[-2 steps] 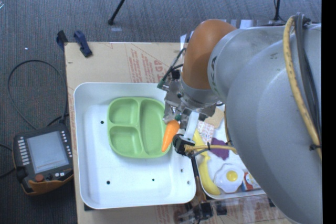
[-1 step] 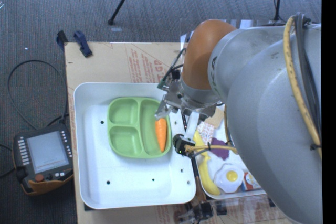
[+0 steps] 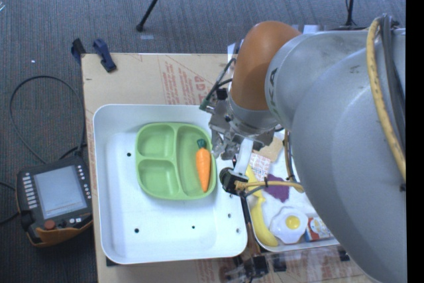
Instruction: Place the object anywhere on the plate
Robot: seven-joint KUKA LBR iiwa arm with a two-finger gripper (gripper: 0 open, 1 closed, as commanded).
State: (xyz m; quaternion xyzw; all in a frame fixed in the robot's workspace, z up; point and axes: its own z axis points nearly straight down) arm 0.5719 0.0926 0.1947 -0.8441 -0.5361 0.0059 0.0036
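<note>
A green divided plate is seen in the upper part of the left white bin, left of the frame's centre. A toy carrot lies lengthwise in the plate's long right compartment, its green top pointing toward the top of the frame; the two smaller left compartments are bare. Bare bin floor is left open below the plate and along its left side, while the plate's right rim sits close to the bin's right wall.

The grey arm with its orange band fills the right half of the frame and covers much of the right bin. The gripper is seen just right of the carrot, above the wall between the bins; whether it is wide or narrow cannot be told, and nothing is seen held in it.

In the right bin a banana, a toy fried egg, a purple piece and a small carton lie crowded together. A teach pendant lies on the floor at the left edge.
</note>
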